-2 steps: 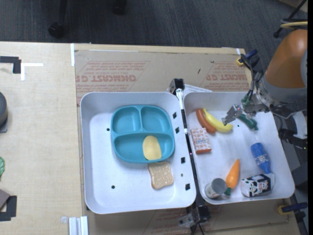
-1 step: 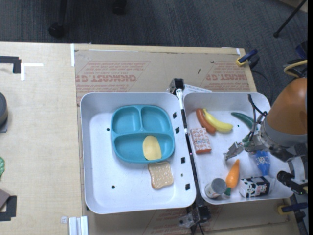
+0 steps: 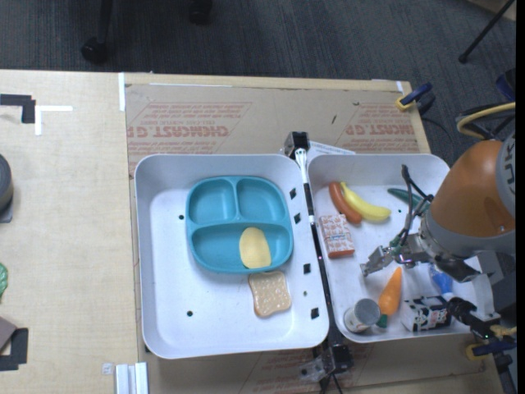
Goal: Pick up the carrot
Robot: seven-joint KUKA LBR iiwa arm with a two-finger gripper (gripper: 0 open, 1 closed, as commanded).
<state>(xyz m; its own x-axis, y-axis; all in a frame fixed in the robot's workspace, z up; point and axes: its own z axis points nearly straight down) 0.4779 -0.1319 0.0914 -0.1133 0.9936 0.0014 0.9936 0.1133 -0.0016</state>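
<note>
Even, soft overhead light falls across my worktop (image 3: 66, 220); the two white bins (image 3: 164, 318) glare mildly and cast only faint shadows. The dark carpet (image 3: 246, 23) stays dim. Detail is slightly soft and grainy throughout.

We are seeing two white bins (image 3: 156, 302), one blue plate (image 3: 213, 220), one carrot (image 3: 391, 291), one banana (image 3: 367, 206), one toast slice (image 3: 270, 293).
</note>
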